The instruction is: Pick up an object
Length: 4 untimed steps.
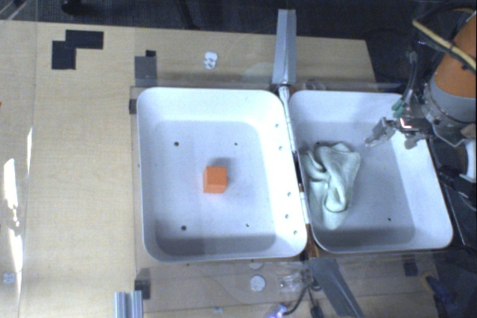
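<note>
over the right bin (440, 223), the hand (381, 132) seemingly hovers beside the cloth (332, 182).

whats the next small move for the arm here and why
Probably shift the gripper left and down toward the crumpled cloth. It hangs over the right bin near its upper right corner with nothing between its fingers, and the cloth is the nearest object; the orange cube lies in the left bin.

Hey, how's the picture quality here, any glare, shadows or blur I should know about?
In the camera view, light is even; the orange cube is sharp, with a faint shadow beneath. A clear panel at the left edge throws pale glare streaks. The crumpled cloth in the right bin is crisp, but the claw looks small and slightly soft against the arm.
</note>
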Each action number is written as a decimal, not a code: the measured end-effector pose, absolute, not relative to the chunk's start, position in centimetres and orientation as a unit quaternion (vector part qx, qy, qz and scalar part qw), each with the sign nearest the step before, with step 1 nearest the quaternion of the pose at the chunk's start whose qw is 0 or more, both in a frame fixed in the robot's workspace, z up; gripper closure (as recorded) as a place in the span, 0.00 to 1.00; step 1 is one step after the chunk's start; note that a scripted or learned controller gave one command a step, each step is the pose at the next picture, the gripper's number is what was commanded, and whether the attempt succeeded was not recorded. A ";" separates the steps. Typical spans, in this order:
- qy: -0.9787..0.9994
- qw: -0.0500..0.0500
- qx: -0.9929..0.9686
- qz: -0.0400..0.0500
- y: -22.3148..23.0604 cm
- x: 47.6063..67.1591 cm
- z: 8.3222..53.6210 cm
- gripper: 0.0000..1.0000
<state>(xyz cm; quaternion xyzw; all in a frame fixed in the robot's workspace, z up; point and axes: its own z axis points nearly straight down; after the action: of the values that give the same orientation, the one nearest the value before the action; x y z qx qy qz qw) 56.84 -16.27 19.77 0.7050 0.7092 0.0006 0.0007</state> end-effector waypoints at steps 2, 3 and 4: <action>0.612 0.003 0.791 0.002 -12.6 66.3 10.5 0.00; 0.616 0.005 0.788 0.003 -12.5 66.4 11.7 1.00; 0.616 0.005 0.788 0.002 -12.5 66.4 11.7 0.00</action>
<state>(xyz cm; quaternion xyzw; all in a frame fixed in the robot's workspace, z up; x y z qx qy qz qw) 66.44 -12.52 11.66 0.7879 0.6158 0.0025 0.0046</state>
